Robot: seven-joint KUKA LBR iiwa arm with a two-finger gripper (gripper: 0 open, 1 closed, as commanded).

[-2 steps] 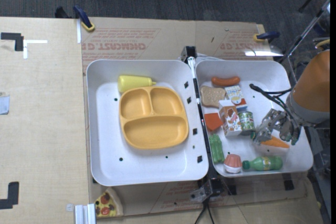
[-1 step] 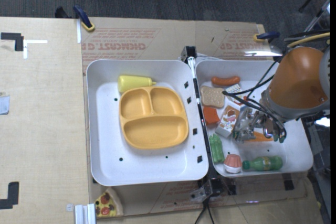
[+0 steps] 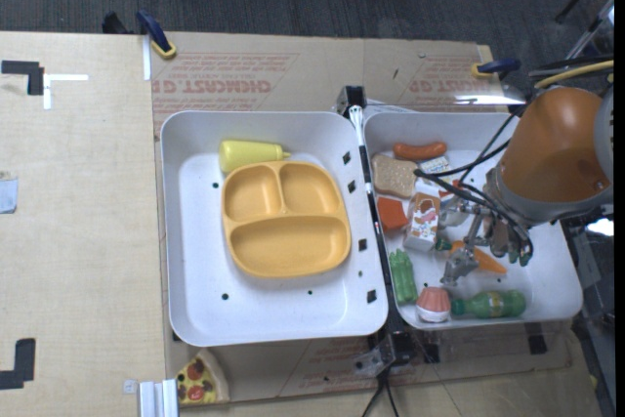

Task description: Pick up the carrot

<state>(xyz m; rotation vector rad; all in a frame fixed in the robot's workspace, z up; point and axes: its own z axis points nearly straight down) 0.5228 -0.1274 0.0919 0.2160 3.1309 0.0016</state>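
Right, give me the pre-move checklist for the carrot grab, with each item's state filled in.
1. Carrot located, in the right bin: ok.
2. Gripper over the right bin, at the carrot's end: ok.
3. Carrot between the fingers: cannot tell, wrist and cables hide it.
4. Neighbours clear: not ok; green bottle and carton lie close.
5. Carrot lifted off the bin floor: cannot tell.

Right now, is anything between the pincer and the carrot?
Nothing visible. The pincer is down in the right bin right at the carrot. The green bottle and small carton lie beside them, not between.
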